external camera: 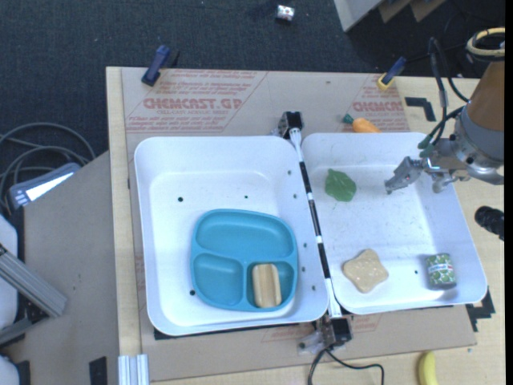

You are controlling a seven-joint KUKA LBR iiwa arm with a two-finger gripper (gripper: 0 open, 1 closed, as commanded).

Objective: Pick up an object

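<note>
In the right bin [449,215], a green leafy piece [340,185] lies at the upper left. A beige cracker-shaped piece [365,270] sits near the front wall, and a small green-and-white block [439,270] rests in the front right corner. My gripper [414,184] hangs over the bin's upper right part, to the right of the green piece and apart from it. Its fingers are spread open with nothing between them. In the left bin [160,175], a tan loaf-shaped piece [266,285] lies in a compartment of a blue divided plate [232,243].
An orange item [363,124] lies on the board behind the right bin. Blue clamps [155,65] hold the board at the back. A yellow object [427,368] shows at the bottom edge. Cables run along the right side near the arm.
</note>
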